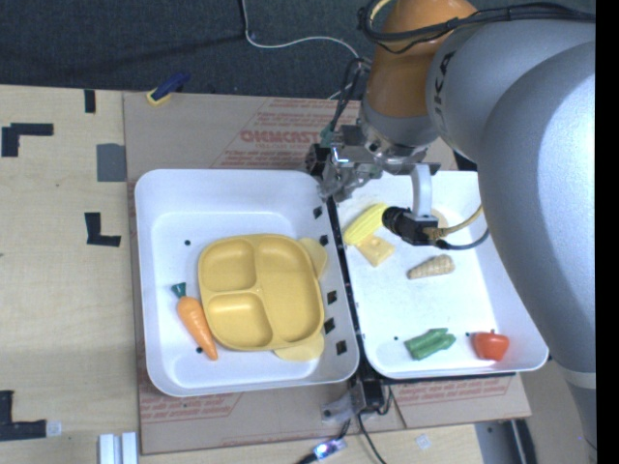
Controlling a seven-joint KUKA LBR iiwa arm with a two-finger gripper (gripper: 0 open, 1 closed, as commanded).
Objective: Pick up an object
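Fingers point(337, 172), spread impossible to tell, hang over the bins' shared wall point(341, 259) beside a ridged yellow corn cob point(365, 223).

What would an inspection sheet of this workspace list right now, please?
Surface: left bin and right bin on a cardboard sheet.
Job's things: left bin, yellow divided plate, carrot; right bin, corn, yellow block, beige cone, green vegetable, tomato.
Clutter: blue-and-yellow item on the bench.
Grippers: gripper above the bins' shared wall, far end.
Cables: white cable across the dark backdrop.
Surroundings: wooden bench with black marks.
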